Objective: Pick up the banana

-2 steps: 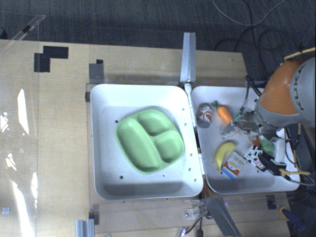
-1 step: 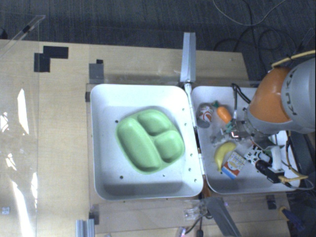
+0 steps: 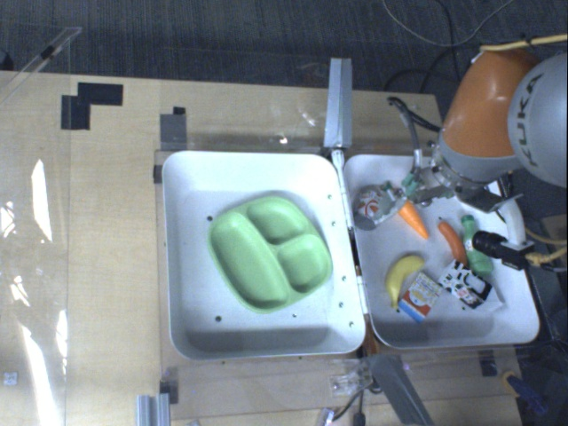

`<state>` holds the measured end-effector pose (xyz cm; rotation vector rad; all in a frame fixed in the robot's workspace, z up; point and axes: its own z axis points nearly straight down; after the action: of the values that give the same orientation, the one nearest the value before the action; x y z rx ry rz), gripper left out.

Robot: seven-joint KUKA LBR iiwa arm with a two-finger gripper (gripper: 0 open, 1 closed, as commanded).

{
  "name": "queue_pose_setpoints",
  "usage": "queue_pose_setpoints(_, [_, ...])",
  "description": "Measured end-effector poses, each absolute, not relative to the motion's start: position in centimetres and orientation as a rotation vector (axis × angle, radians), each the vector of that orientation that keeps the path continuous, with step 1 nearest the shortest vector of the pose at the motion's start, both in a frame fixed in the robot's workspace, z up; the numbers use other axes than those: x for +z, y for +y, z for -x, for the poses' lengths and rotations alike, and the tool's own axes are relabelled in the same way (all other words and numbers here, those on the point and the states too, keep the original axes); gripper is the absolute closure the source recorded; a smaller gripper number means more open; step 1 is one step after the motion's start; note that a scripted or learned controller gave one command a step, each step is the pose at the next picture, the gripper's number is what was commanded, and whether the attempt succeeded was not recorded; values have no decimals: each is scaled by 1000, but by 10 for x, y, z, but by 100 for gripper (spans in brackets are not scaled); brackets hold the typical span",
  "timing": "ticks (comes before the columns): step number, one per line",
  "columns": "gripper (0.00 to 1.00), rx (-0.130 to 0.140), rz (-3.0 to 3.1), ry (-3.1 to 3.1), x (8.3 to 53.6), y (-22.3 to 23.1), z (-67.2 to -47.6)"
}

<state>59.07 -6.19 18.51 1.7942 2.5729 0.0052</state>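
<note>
Hovering near right bin's [image 3: 524, 331] far edge, jaws [image 3: 417, 187] sat beside carrot [image 3: 413, 219]; their state unclear. Banana [image 3: 402, 276] lay ungrasped mid-bin, touching small carton [image 3: 420, 295].

A single fixed camera looks down on the bench [image 3: 80, 264] from above, tilted slightly so that the far edge of the bench and a strip of dark floor run across the top of the frame. It stands far enough back to take in both white bins whole: the left bin [image 3: 182, 264] fills the middle of the frame and the right bin [image 3: 515, 322] sits in the lower right. The metal divider post [image 3: 339, 105] between them rises toward upper centre. The arm [image 3: 497, 105] enters at the upper right, large and close to the lens.
</note>
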Motion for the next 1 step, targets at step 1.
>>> queue_pose_setpoints(1, [0,3,-1751,2607,184,-59,-493])
